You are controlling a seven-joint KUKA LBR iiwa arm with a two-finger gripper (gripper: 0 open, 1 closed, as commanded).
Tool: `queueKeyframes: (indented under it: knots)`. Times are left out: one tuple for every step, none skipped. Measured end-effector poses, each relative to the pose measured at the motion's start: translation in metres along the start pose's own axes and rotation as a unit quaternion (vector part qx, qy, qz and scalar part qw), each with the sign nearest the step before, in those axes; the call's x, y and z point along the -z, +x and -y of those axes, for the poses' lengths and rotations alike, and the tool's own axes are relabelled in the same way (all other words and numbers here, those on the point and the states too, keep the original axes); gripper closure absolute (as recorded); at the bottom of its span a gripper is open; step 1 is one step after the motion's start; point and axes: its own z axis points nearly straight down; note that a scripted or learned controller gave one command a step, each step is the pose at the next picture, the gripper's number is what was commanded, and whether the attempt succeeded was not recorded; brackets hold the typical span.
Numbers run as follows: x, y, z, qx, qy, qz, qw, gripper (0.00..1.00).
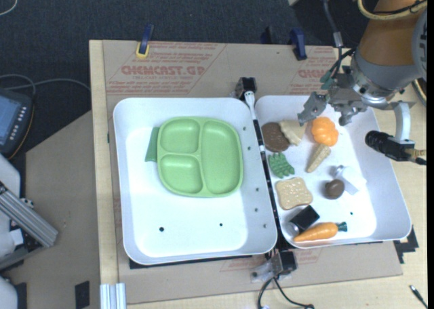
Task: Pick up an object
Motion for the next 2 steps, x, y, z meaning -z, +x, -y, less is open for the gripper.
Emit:
queueKeyframes:
  knots:
    - [0.008,0.000,-0.002,0.001,-0.007,0.001,1.0000,0.00]
    - [-0.039,0.008,-0.005,0.002,-0.004,0.000,1.0000,0.00]
